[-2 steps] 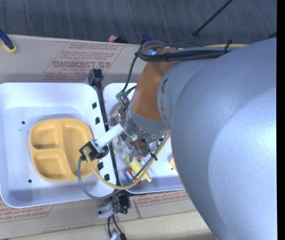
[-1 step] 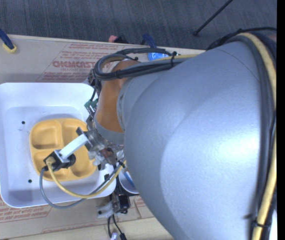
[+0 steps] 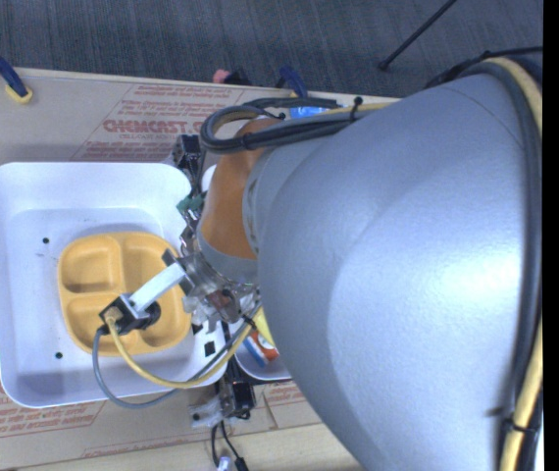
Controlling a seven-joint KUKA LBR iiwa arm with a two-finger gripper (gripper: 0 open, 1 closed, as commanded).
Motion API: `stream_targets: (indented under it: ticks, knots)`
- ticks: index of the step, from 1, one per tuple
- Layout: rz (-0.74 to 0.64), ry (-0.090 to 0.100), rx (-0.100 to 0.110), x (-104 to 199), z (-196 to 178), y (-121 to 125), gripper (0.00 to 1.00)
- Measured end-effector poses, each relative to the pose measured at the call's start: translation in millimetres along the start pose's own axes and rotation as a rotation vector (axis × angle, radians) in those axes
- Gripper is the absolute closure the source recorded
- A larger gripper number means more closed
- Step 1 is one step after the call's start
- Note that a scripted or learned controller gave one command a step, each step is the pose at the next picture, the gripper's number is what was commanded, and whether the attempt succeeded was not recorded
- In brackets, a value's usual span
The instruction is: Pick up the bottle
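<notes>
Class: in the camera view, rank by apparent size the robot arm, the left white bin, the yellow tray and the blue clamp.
1. robot arm, though its nearness to the camera inflates it
2. left white bin
3. yellow tray, lying inside that bin
4. blue clamp

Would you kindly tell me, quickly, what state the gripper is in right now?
Gripper: it cannot be told from this view whether it is open, closed or holding anything.

One fixed camera, high over the bench (image 3: 74, 116), facing down at a slant; floor (image 3: 162, 18) along the top edge; left bin (image 3: 83, 189) in full sight. The arm (image 3: 407, 263) looms close under the lens, covering the right half.
</notes>
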State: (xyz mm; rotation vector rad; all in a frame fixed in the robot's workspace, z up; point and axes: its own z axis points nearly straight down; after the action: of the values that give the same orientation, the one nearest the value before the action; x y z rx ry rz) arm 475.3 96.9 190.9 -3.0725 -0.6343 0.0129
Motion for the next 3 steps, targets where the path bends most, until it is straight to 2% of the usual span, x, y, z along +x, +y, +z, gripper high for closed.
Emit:
stream_targets:
  ticks: [1, 2, 3]
  knots:
    - [-0.189, 0.004, -0.003, -18, -37, 44, 1.00]
    - [-0.261, 0.002, -0.002, -7, -35, 16, 1.00]
    - [-0.472, 0.003, -0.005, -28, -130, 83, 1.00]
